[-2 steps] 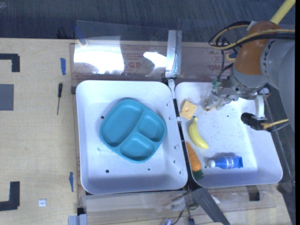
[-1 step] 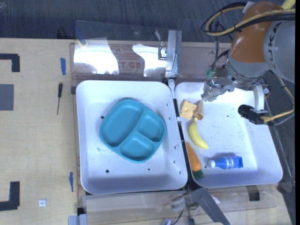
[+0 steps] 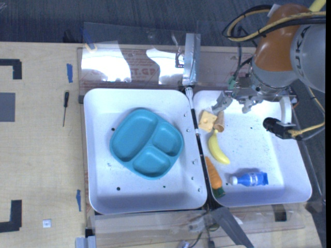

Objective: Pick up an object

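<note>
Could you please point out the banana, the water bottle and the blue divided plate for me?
banana [image 3: 218,150]: camera view, middle of its yellow curved body.
water bottle [image 3: 252,179]: camera view, middle of its blue label.
blue divided plate [image 3: 138,123]: camera view, floor of its large upper compartment.

You're looking at a robotics lab: a wooden bench [image 3: 41,154] with black tape marks, two white bins [image 3: 98,190] fixed side by side, clear shielding and loose yellow cables [image 3: 248,19]

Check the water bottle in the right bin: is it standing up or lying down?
Lying down. The water bottle rests on its side on the right bin floor, white cap pointing toward the carrot.
</note>
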Tool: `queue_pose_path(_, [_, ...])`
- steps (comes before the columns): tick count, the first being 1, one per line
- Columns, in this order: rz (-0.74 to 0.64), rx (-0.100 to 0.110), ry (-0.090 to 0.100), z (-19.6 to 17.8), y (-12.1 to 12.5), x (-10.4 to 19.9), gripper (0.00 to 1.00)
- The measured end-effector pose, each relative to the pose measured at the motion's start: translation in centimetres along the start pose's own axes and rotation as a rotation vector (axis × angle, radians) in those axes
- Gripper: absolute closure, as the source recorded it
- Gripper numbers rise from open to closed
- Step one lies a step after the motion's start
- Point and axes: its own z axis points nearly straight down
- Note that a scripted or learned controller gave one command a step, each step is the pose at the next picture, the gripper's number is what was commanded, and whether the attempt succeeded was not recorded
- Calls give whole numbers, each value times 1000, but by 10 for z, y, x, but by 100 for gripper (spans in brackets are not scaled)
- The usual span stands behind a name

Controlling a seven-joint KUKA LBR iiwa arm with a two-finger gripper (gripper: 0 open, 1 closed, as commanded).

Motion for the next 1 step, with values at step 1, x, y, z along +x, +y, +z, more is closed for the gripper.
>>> queue_pose_path(1, [-20,3,0,12,-42,6,0])
